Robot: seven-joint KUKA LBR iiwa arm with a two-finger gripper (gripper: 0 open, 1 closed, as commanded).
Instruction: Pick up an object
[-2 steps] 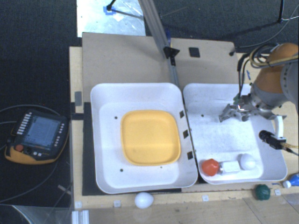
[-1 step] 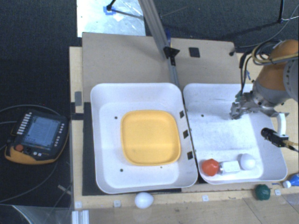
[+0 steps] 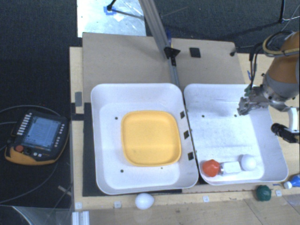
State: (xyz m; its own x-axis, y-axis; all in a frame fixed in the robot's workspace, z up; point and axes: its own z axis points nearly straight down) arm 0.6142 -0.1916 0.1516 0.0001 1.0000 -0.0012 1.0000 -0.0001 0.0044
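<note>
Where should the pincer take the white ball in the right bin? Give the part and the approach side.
Grip the white ball across its widest middle, coming straight down. It is round and rests on the right bin's floor near the front wall, with a white block touching its left side, so close the pincer front-to-back rather than left-to-right.

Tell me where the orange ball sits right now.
The orange ball lies in the right bin, at its near-left corner, touching a small white block that leads to a white ball.
</note>
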